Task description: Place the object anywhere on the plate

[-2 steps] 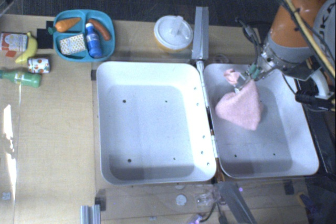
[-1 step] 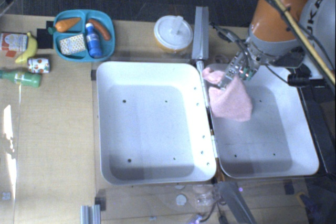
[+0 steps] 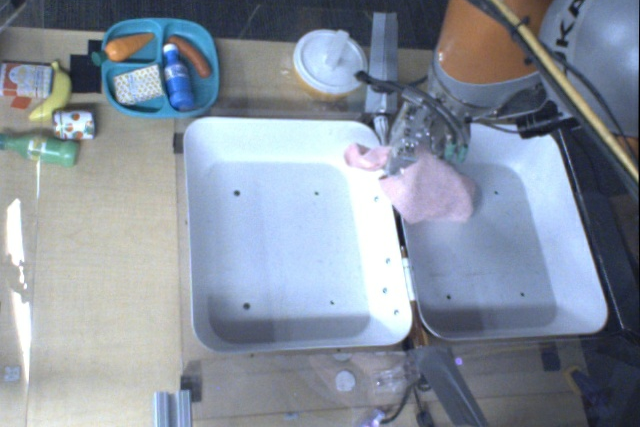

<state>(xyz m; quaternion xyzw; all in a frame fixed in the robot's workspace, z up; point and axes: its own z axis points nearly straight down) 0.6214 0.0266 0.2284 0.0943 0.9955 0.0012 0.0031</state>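
A soft pink cloth [image 3: 435,190] hangs over the wall between the two white bins, near their far edge. One corner of it [image 3: 363,157] sticks out to the left over the left bin [image 3: 280,235]. My gripper [image 3: 404,153] comes down from the right with its fingers pinched on the cloth's upper fold. The blue divided plate [image 3: 205,50] lies on the bench beyond the left bin's far left corner. It holds a toy carrot, a toy sausage, a small blue bottle and a patterned packet.
A white lidded cup [image 3: 328,61] stands behind the bins, just left of the gripper. A banana [image 3: 54,91], a small can [image 3: 73,124], a green bottle [image 3: 40,149] and a carton [image 3: 24,79] lie at the bench's far left. The right bin [image 3: 520,285] lies under the arm.
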